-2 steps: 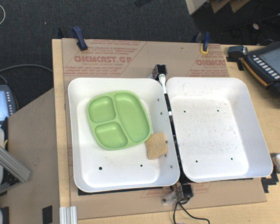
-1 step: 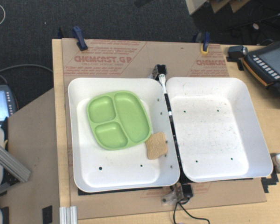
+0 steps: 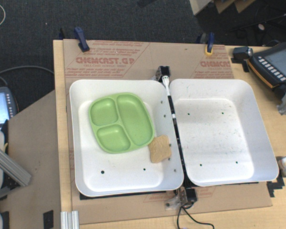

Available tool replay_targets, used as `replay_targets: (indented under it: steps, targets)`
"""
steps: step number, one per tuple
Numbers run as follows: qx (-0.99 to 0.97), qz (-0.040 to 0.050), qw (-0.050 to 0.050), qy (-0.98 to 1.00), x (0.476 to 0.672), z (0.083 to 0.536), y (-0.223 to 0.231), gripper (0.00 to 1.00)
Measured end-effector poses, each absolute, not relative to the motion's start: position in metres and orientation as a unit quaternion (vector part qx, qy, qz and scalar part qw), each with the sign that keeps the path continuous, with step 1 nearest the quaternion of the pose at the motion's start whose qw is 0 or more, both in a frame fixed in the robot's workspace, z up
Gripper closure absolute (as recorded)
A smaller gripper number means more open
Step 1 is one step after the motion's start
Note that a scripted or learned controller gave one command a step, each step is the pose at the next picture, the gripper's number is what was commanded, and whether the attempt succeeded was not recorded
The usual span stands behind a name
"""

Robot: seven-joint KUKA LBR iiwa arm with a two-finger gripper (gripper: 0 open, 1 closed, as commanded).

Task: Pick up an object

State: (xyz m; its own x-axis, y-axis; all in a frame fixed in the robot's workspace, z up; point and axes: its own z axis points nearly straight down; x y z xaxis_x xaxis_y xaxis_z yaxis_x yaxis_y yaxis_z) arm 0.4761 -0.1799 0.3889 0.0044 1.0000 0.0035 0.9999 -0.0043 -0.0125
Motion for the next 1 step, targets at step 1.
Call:
replay_targets:
  steps: [1]
  targets:
    - [-0.708, -0.0031, -0.011, -0.706, 0.4902, 0.5451, -0.2268, 1.00]
